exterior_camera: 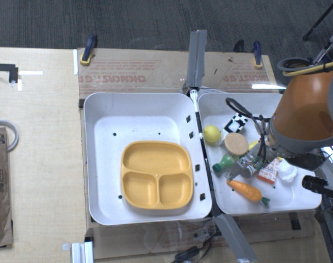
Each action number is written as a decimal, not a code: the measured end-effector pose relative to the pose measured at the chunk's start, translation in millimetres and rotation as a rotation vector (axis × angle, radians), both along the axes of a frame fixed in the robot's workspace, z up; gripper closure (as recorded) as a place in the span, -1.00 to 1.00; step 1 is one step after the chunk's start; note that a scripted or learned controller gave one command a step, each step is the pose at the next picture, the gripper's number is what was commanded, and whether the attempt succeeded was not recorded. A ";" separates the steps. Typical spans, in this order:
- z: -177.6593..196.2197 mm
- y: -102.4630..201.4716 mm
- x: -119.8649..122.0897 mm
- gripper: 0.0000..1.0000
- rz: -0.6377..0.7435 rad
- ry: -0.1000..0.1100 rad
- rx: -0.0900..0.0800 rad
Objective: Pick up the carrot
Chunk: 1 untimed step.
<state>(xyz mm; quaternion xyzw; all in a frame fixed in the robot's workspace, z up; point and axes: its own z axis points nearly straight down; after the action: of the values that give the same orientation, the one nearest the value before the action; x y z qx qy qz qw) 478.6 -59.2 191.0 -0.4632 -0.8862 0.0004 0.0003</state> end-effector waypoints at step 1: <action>0.0 48.6 -0.5 -1.00 0.118 0.000 0.000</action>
<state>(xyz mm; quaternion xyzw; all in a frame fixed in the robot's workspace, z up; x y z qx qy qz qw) 478.2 -10.6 191.0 -0.4103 -0.9120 0.0005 0.0004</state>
